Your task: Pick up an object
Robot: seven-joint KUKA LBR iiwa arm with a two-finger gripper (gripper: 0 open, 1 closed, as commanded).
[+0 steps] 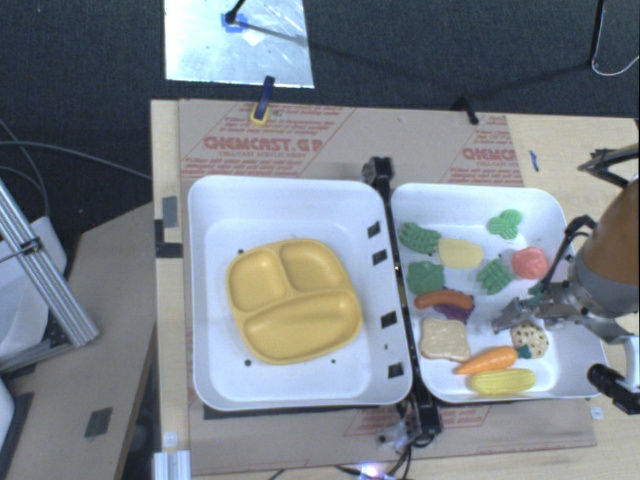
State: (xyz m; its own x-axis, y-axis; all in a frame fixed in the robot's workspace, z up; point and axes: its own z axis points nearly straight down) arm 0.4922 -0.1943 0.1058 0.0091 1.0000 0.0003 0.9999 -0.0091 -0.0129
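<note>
The gripper (515,315) hangs low in the right bin (545,203), among toy foods, its tips just left of a cookie (530,339) and above a carrot (488,360); whether its jaws are open or shut I cannot tell. Nearby lie a corn cob (502,381), bread slice (444,338) and pink piece (530,263). A yellow tray (293,300) sits in the left bin (215,208).
</note>
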